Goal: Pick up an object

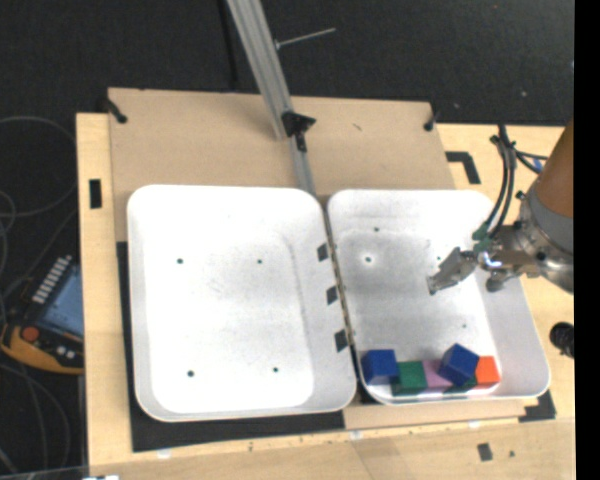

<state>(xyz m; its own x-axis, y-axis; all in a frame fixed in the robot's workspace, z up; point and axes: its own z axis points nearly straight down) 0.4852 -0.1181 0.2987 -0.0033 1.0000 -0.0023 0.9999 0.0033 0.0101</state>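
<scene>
Several small blocks lie along the front wall of the right bin [380,213]: a blue block [380,364], a green block [411,377], a purple block [436,376], a second blue block [460,362] and an orange block [488,370]. My gripper [470,279] hangs over the right part of that bin, well behind the blocks and apart from them. Its fingers are spread open, one finger [444,277] slanting toward the bin's middle, and nothing sits between them.
The left bin [160,268] stands beside the right one, joined by small clips along the shared wall. A slanted metal rail [265,63] runs from the top down to the bins' divide. Cables and a handheld pendant [50,318] lie off the bench at left.
</scene>
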